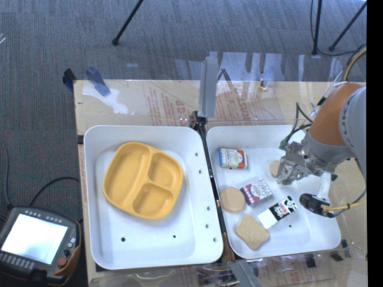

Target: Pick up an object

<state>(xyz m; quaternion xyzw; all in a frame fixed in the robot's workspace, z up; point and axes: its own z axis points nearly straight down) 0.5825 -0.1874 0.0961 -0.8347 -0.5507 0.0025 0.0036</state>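
tan round piece [275,168] in right bin [317,235], at 9 o'clock of the claw [289,171], partly hidden beneath it. likely light, stiff, flat; best pinched across its edges. claw's state: cannot tell.

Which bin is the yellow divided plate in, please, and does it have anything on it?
The yellow plate lies flat in the left bin. All three compartments look empty; only bare yellow shows.
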